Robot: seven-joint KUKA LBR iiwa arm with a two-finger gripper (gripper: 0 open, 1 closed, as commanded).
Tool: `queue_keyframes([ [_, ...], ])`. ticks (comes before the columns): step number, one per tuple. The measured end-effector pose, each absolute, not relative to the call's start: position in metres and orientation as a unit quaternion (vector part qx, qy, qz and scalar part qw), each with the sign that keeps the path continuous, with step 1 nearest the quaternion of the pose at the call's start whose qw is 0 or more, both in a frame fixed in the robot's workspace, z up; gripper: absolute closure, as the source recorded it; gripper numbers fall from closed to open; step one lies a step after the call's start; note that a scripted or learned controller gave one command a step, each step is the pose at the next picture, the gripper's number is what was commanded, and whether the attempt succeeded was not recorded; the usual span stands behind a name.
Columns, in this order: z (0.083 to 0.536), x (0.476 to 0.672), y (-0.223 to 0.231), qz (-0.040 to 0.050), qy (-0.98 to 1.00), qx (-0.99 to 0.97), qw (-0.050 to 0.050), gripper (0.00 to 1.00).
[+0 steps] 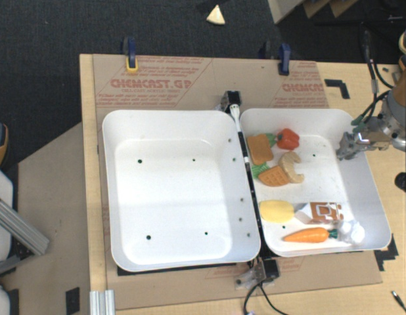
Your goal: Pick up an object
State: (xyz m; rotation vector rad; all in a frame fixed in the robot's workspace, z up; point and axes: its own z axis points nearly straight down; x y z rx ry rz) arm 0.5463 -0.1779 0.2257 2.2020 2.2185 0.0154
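Note:
The right bin (360, 176) holds several toy foods. A red pepper (288, 138) and a brown bread slice (260, 149) lie near its far left corner, with a waffle-like piece (274, 176) and a pale piece (292, 166) just below them. A yellow lemon (276, 210), a brown-and-white carton (324, 212) and an orange carrot (307, 235) sit along the near side. My gripper (347, 147) hangs over the bin's right rim, apart from all the objects, with nothing seen in it.
The left bin (170, 189) sits beside the right one, the two rims touching at a black divider (241, 151). Blue clamps (130, 46) (284, 56) pin the cardboard sheet at the back. Cables (374, 51) hang at the far right.

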Motion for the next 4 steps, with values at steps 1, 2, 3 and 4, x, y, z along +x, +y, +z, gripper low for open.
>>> queue_keyframes([
  [1, 0.111, 0.48, -0.208, 0.003, 0.705, 0.709, 0.004, 1.0],
  [2, 0.206, 0.532, -0.148, 0.0037, 0.71, 0.704, 0.005, 1.0],
  [3, 0.146, 0.475, -0.229, -0.0021, 0.704, 0.71, -0.002, 1.0],
  [4, 0.186, 0.5, -0.224, 0.0009, 0.708, 0.706, 0.003, 1.0],
])
